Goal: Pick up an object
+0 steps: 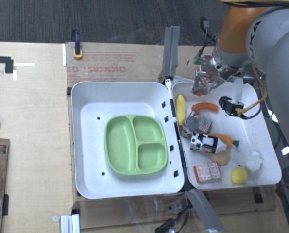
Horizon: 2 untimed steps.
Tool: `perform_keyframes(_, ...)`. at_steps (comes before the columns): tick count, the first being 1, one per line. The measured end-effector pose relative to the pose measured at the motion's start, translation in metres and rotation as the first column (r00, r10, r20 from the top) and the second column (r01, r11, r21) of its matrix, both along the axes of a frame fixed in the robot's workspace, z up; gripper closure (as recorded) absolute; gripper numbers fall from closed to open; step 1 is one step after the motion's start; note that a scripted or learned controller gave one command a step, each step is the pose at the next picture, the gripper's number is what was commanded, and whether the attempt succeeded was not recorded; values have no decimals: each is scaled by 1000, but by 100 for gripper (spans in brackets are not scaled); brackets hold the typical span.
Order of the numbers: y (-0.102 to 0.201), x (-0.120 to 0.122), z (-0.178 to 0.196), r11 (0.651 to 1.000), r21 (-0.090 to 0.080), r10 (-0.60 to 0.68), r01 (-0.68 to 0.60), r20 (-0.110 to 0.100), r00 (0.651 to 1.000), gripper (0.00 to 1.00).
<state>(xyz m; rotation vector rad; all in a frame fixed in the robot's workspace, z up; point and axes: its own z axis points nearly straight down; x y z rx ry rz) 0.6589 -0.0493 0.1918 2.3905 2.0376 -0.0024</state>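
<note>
Wooden bench bearing two white bins: the gripper (205,84), finger state indiscernible, hangs at the back of the right bin (270,169), just behind the orange sausage (205,107), presumably poised to descend on the clustered toys.

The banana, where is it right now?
In the camera view, the banana lies in the right bin, along its left wall near the far end, just left of the orange sausage-shaped toy and below-left of the pincer.
</note>
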Motion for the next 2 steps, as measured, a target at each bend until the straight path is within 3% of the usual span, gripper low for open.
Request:
perform_keyframes(1,-37,0,22,998,-1,62,-62,0,998,100)
perform_keyframes(2,-37,0,22,998,-1,62,-62,0,998,0)
